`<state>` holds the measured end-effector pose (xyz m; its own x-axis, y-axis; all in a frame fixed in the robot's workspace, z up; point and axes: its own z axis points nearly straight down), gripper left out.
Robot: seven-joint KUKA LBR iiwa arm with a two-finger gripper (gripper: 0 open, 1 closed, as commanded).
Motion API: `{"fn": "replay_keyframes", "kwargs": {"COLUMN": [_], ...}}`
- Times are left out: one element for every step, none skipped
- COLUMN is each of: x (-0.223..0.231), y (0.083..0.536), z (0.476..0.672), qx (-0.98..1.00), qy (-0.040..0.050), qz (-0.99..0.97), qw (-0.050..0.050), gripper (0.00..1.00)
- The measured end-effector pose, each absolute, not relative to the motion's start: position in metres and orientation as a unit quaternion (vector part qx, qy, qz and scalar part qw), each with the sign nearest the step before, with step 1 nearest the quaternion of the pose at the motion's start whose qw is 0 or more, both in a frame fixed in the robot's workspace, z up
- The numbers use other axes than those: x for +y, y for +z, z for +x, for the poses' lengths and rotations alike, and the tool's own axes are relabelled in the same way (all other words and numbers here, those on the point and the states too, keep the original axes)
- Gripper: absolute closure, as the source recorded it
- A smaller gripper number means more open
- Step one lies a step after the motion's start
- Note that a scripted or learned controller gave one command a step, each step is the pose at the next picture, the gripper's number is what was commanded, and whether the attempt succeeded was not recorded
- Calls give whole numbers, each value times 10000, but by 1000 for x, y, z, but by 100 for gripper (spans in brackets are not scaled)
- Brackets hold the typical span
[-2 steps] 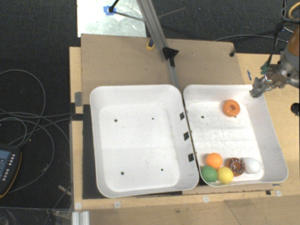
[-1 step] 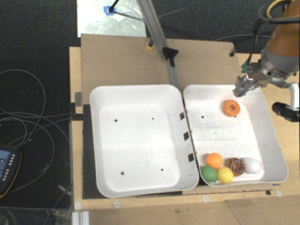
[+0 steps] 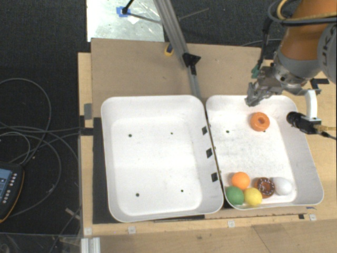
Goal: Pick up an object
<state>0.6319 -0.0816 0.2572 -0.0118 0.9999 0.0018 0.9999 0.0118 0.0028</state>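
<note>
A tan wooden desk (image 3: pixel 142 67) stands on dark carpet, with black cables at the frame's left. It carries two shallow white plastic bins: the left bin (image 3: pixel 158 157) and the right bin (image 3: pixel 253 146). An orange round ring-shaped object (image 3: pixel 259 121) lies in the right bin's upper part. The gripper (image 3: pixel 255 98) hangs just above-left of it; I cannot tell its state. No writing is legible.

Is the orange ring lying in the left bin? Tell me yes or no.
No, the orange ring lies in the right bin, near its far end, just below the end effector.
</note>
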Motion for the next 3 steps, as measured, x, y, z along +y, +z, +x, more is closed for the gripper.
{"fn": "replay_keyframes", "kwargs": {"x": [-17,40,84], "y": [253,258,255], "z": [629,629,630], "qx": [7114,7113,7108], "qy": [14,16,15], "qz": [7028,7029,7034], "qw": [-8,-2,0], "gripper": [100,100,100]}}
